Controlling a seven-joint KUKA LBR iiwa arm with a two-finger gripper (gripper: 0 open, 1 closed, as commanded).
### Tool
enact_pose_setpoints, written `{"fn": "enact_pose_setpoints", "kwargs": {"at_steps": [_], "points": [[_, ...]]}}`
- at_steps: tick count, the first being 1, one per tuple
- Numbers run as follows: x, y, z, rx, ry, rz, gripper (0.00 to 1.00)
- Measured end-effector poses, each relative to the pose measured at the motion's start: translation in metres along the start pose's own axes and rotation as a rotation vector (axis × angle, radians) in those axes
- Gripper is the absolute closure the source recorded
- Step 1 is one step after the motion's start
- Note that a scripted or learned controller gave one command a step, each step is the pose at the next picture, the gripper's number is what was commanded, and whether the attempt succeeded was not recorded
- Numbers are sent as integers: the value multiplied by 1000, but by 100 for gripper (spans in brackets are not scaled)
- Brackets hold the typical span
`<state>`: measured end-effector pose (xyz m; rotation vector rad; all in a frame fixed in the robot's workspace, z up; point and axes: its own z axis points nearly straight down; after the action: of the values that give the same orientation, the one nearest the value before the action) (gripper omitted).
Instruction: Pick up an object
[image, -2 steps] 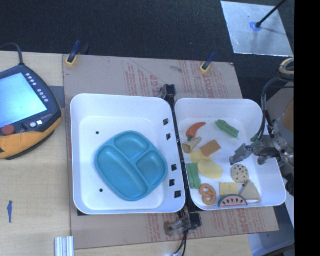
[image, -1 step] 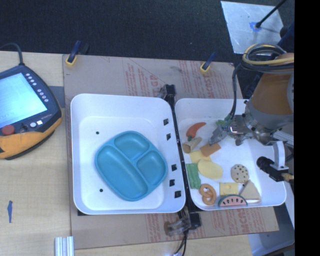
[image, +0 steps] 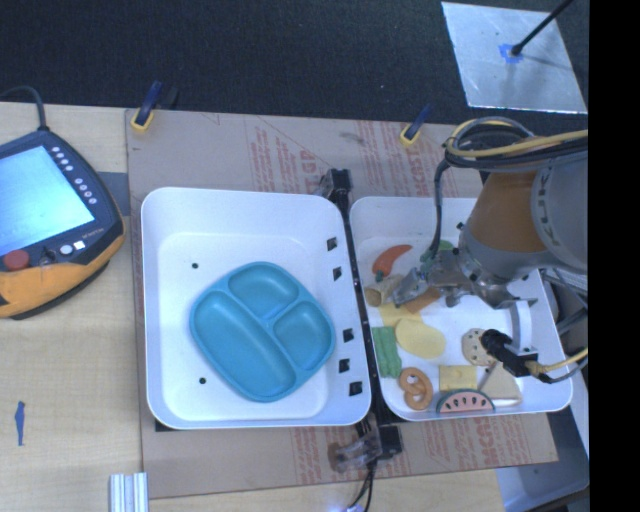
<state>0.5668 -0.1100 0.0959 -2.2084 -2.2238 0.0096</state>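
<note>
- The pincer (image: 408, 290) is down in the right bin (image: 455, 212), among toy food; I cannot tell its state.
- A blue plate (image: 262, 330) sits in the left bin (image: 170, 300).

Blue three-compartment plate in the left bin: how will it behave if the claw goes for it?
The blue three-compartment plastic plate looks rigid and probably light. It lies flat in the left white bin, so tipping or rolling seems unlikely; it may slide when pushed. Its low rim likely offers little to pinch.
</note>
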Motion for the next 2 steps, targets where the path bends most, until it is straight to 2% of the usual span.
{"fn": "enact_pose_setpoints", "kwargs": {"at_steps": [1,2], "points": [[-2,1,-16,-6,-1,0,100],[-2,1,-15,-5,-2,-1,0]]}}
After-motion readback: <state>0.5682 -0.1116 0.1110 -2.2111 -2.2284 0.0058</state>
